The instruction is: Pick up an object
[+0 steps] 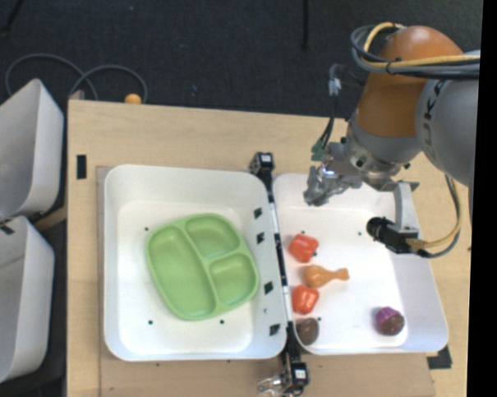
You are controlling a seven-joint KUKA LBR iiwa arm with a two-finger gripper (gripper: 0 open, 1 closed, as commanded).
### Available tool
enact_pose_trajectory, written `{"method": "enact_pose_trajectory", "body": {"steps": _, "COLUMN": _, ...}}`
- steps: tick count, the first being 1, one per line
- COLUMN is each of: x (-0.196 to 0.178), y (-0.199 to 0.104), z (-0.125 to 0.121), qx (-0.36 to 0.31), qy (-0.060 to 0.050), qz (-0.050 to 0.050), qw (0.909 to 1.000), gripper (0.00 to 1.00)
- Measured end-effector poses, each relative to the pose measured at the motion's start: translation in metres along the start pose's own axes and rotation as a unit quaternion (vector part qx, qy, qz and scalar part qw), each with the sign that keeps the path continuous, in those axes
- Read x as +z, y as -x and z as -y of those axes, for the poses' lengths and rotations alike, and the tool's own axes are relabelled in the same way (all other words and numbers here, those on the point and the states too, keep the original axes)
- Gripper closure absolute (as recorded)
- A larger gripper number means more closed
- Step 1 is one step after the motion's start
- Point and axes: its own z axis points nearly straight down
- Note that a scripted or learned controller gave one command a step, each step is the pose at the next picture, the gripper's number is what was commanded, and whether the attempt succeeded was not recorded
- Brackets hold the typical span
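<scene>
Camera view: your claw [319, 191] hangs over the far left corner of the right bin [418, 275], arm coming in from the right. You can't tell from here whether it is released or clenched; nothing visible in it.

Pickable items all sit in the right bin, apart from the claw. Along the left wall, far to near: orange-red pepper [304, 248], second orange-red pepper [305, 300], dark brown round piece [308, 329] at the near left corner. Orange gourd-shaped piece [323, 276] lies between the two peppers, slightly right of them. Purple piece [389, 321] sits near the near right corner, well apart from the rest.

Left bin [120, 311] holds a green divided plate [201, 265], three compartments. Both bins sit on the tabletop [193, 138].
</scene>
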Motion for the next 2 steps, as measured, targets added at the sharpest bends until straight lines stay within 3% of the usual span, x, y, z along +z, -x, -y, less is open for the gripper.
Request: {"method": "enact_pose_trajectory", "body": {"steps": 2, "x": 0.029, "y": -0.089, "z": 0.052, "qx": -0.001, "qy": -0.001, "qz": -0.001, "qw": 1.0, "gripper": 1.0}}
